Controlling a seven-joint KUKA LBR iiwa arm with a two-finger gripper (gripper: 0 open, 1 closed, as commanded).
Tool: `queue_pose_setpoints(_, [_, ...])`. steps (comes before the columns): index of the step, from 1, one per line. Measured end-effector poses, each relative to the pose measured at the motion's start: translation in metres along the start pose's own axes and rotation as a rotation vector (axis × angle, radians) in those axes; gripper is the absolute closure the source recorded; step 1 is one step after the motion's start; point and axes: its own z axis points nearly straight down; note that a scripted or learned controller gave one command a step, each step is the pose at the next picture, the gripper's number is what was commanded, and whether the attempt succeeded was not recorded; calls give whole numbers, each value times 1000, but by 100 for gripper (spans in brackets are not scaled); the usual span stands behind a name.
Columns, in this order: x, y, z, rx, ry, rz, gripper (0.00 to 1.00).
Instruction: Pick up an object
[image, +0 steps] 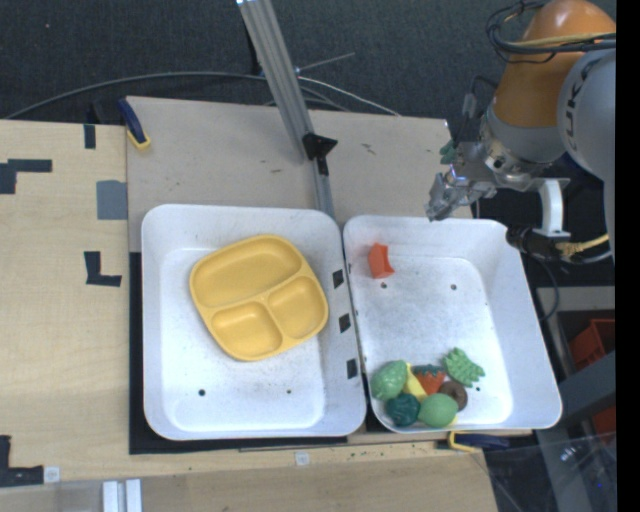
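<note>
- The pale wooden worktop (60, 330) carries two shallow white bins side by side.
- The grey arm with its orange band (545, 75) reaches in from the right, at the far right corner of the scene.
- The left white plastic bin (165, 300) holds a yellow three-compartment plastic plate (258, 296), lying flat toward the bin's far half.
- The right white plastic bin (510, 320) holds the small objects.
- The gripper (441, 205) hangs over the far rim of the right bin, well apart from every object; whether the jaws are apart or together I cannot tell.
- A cluster of toy foods sits in the near corner of the right bin: a light green vegetable (391, 379), a round green fruit (437, 410), a dark teal piece (403, 409) and a leafy green piece (464, 364), touching one another.
- A small orange block (380, 260) lies alone near the right bin's far left corner.
</note>
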Motion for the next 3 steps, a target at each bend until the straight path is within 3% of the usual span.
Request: queue_pose_setpoints(3, [169, -51, -5, 3, 0, -1, 100])
